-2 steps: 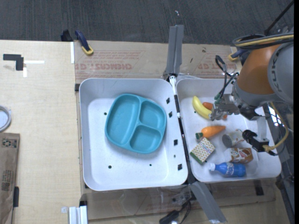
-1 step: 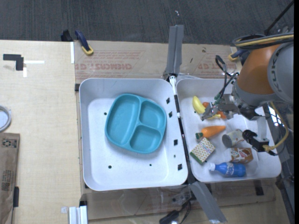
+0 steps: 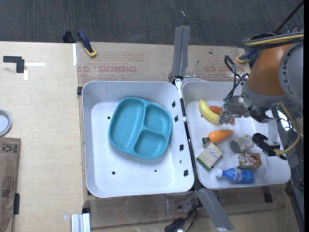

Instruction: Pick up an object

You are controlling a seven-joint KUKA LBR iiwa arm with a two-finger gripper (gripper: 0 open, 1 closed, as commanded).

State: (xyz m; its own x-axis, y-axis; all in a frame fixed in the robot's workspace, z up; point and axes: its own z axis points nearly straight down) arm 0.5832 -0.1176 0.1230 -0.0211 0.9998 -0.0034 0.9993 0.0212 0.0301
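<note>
- The gripper point(image 3: 228, 116) sits low in the right bin point(image 3: 285, 175), at the lower end of the banana point(image 3: 208, 111) and just above the carrot point(image 3: 220, 136). A small red-orange item point(image 3: 215, 109) lies against the banana beside it.
- The state of the tool cannot be told from this view; nothing is visibly held.
- Judged step: final descent onto one item. The candidates lie touching or nearly touching, so a clean grasp likely requires centring on a single body, such as the carrot, and closing across its narrow axis.
- Risk, as judged: a closing motion near the banana end may nudge the red-orange item or pinch two items at once.
- Other contents of the right bin: a patterned box point(image 3: 209, 155), a blue bottle point(image 3: 236, 176), a grey cup-like item point(image 3: 242, 143) and a brown packet point(image 3: 250, 161), grouped near the front.
- The left bin point(image 3: 96, 178) holds a blue divided plate point(image 3: 140, 127), well apart from the working area.
- Both bins rest on a light wooden bench point(image 3: 38, 100); dark carpet point(image 3: 120, 8) lies beyond it.
</note>
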